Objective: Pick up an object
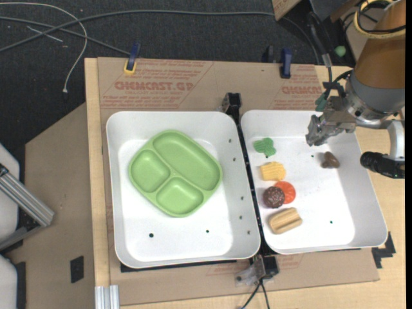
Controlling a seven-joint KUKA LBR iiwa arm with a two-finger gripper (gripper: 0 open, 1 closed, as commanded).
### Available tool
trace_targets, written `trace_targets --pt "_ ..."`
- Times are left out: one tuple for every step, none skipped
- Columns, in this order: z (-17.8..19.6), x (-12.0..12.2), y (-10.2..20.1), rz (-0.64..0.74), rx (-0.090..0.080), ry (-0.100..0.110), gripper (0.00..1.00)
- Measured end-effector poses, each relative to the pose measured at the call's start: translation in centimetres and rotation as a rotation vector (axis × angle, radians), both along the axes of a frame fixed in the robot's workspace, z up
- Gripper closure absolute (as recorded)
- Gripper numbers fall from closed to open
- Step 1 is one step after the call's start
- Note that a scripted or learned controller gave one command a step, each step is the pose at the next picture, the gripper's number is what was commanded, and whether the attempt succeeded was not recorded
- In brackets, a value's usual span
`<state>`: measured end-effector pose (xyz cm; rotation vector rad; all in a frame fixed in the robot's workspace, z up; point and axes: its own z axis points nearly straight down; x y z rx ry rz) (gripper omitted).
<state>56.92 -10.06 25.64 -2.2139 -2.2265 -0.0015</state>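
Observation:
The right bin (341, 227) holds several small toy foods along its left side: a green piece (264, 147), a yellow corn piece (273, 170), a red-orange round piece (286, 190), a dark brown round piece (274, 197) and a tan bread-like piece (284, 220). A small brown lump (330, 161) lies alone further right. My gripper (315, 136) hangs over the upper part of this bin, just up and left of the brown lump, with nothing seen between its fingers.
The left bin (129, 237) carries a green three-compartment plate (174, 172). A black clip (231, 102) sits at the top of the divider between the bins. Blue clamps (133, 56) (286, 62) hold the cardboard at the back.

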Motion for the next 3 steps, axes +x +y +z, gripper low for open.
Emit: trace_targets --pt "0.0 -0.5 6.2 0.002 0.001 0.001 1.00" --pt "-1.6 -1.4 11.7 0.001 0.001 0.003 1.00" --pt "-2.7 -1.8 16.4 0.000 0.001 0.004 1.00"
